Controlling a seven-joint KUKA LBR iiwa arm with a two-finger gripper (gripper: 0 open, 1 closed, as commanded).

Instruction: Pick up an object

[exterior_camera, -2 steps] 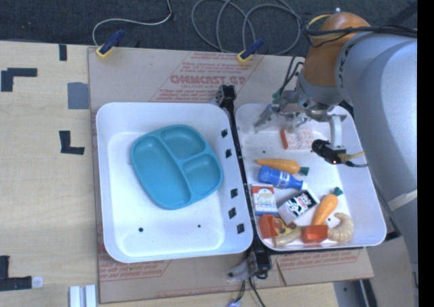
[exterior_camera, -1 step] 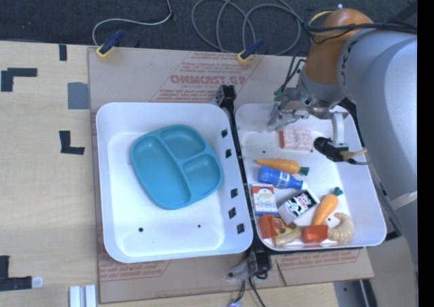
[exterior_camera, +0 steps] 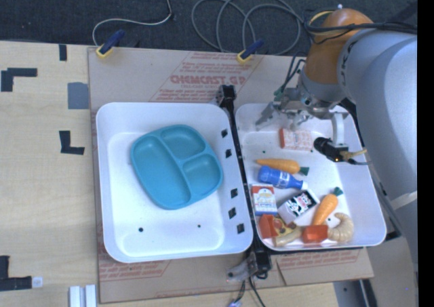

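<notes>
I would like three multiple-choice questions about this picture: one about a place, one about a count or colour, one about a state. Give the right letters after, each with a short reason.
1. Where does the blue divided plate lie?
A. In the left bin
B. In the right bin
C. On the cardboard outside both bins

2. How many orange carrots are in the right bin?
A. None
B. Two
C. Five

3. How does the blue bottle rest?
A. Standing upright
B. Lying on its side
C. Lifted above the bin by the arm

Answers:
1. A, the plate sits alone on the white floor of the left bin.
2. B, one carrot lies above the bottle and another carrot lies toward the bin's right side.
3. B, its long side is flat on the bin floor, among the other toys.
</notes>
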